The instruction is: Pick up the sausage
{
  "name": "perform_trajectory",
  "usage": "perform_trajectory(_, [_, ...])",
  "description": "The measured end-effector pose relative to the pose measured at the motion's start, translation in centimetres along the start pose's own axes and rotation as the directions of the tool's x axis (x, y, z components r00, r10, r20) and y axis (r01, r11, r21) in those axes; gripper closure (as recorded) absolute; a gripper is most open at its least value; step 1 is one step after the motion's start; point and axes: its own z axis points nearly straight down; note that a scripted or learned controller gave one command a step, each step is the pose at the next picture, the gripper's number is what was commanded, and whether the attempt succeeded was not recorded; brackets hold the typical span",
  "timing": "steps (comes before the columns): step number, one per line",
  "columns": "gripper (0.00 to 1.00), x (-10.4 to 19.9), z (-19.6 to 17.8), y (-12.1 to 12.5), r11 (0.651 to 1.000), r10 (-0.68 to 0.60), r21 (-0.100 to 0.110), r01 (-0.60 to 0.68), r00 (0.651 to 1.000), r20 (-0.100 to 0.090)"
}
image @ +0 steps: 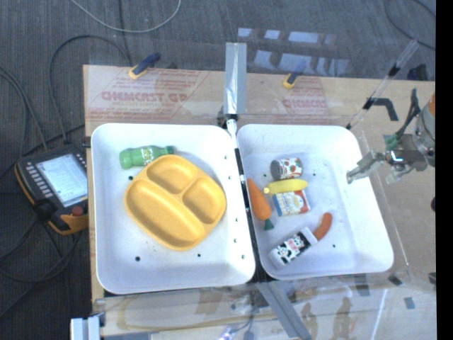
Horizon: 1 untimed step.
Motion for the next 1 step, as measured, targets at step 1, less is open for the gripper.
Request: perform_trajectory(1, [0.0, 0.73, 14.28, -3.56, 1.0, 0.031, 0.002, -0.031, 1.0, -0.002])
